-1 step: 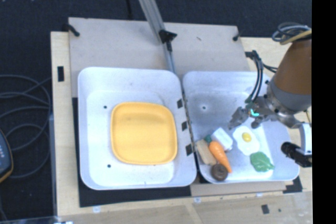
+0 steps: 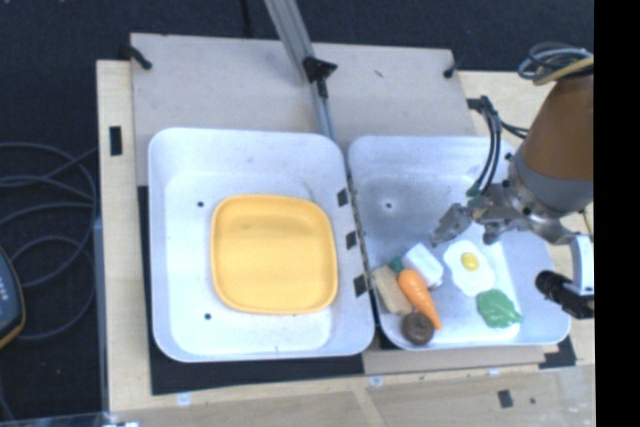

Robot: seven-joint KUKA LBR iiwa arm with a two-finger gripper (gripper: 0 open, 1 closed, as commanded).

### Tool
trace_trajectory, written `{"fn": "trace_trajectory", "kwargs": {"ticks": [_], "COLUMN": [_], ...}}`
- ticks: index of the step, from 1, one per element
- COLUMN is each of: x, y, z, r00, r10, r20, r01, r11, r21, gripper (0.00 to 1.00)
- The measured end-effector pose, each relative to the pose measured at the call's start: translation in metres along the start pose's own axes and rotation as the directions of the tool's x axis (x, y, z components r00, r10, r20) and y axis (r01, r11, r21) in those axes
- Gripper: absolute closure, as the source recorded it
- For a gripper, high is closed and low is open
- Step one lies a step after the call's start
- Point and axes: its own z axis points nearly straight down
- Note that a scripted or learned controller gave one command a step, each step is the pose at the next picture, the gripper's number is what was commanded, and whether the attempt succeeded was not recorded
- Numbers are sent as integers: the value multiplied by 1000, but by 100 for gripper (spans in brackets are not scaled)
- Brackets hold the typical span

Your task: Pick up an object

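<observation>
The right bin (image 2: 400, 165) holds the pickable clutter along its near edge, under the gripper (image 2: 468, 220). Closest is the fried egg (image 2: 470, 264), lying just toward the camera from the fingers; the carrot (image 2: 416, 291) lies left of it, slanting. The 2 fingers look spread and hold nothing.

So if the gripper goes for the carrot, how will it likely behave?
The carrot looks like a smooth, tapered toy, so it may roll or slip out of a pinch. It seems light and stiff. Lying against the white block and brown piece, it could nudge them.
</observation>
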Motion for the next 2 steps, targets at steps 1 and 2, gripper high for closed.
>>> {"fn": "trace_trajectory", "kwargs": {"ticks": [1, 2], "x": [1, 3], "y": [-4, -7], "z": [42, 84], "r00": [1000, 1000], "r10": [1, 1], "r20": [0, 0], "r01": [-1, -1], "r11": [1000, 1000], "r21": [4, 4], "gripper": [0, 0]}}
